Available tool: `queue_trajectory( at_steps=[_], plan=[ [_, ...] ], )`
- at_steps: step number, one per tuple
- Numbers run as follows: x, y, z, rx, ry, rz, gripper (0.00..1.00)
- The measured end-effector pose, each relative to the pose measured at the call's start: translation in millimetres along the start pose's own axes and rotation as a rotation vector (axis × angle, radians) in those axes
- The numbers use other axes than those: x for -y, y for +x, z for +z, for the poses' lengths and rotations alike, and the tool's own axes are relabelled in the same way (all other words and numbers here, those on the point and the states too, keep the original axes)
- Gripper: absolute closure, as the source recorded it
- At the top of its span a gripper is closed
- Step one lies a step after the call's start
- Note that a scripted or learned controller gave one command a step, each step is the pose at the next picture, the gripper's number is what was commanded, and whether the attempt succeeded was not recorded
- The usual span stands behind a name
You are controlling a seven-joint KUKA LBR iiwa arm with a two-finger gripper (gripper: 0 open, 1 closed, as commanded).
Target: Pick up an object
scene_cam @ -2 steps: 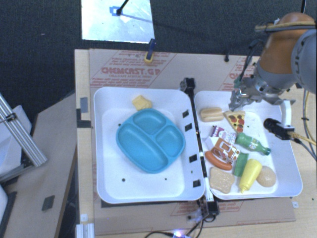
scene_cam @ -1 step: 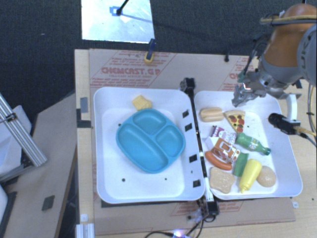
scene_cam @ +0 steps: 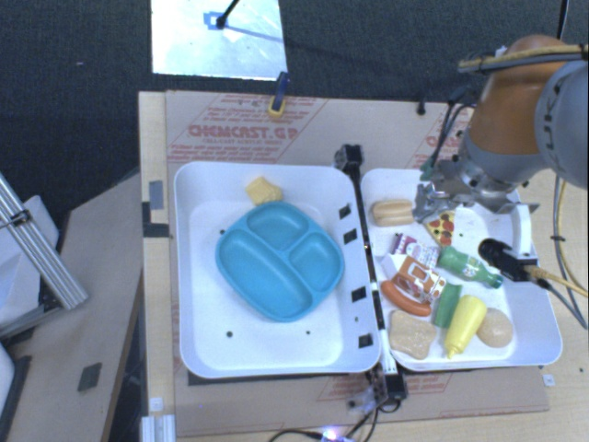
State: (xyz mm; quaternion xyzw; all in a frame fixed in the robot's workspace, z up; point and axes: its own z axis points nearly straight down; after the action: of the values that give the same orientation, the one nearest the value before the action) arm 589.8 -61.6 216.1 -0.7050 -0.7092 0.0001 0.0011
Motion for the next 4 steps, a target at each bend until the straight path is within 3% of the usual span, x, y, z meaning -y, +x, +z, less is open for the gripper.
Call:
queue_trajectory(
  at_steps=[1, 2, 3, 4],
  plan=[
    [30.8, 40.1, -13.6, -0.001, -0.001, -0.002, 1.00],
    [67.8, 75.6, 0.0, -0.001, 0.002, -0.002, 1.00],
    [86.8, 103.4, -18.5, -0.001, -0.002, -0.002, 1.00],
    [83.2, 103.5, -16.4, 0.000, -0.003, 0.001, 1.00]
  ],
)
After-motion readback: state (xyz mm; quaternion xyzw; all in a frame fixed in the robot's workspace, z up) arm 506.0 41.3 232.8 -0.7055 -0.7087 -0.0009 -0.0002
